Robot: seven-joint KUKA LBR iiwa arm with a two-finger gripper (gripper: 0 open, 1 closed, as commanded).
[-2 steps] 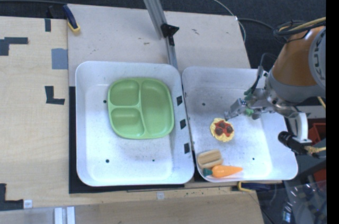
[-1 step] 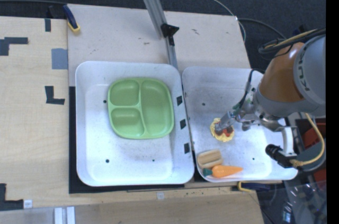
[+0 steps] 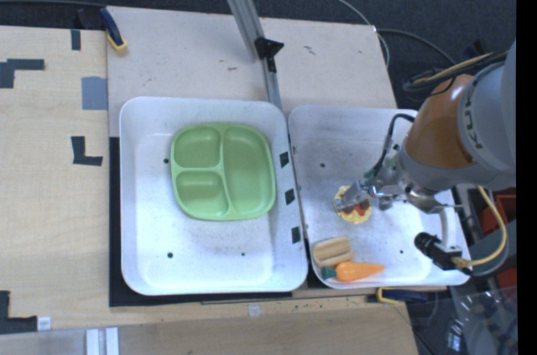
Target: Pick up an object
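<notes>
Gripper (image 3: pixel 367 195) is down in the right bin (image 3: pixel 336 135), right on top of a small yellow-and-red toy (image 3: pixel 353 209) — the toy sits just below-left of the tip, touching or nearly so. Can't tell the gripper's state or whether it has the toy. Bread roll (image 3: pixel 331 249) and carrot (image 3: pixel 359 269) lie near the front edge, long axes left-right — no readable labels anywhere.

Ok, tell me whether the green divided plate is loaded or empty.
Empty. All three compartments of the green plate show bare green; it lies flat in the left bin.
</notes>
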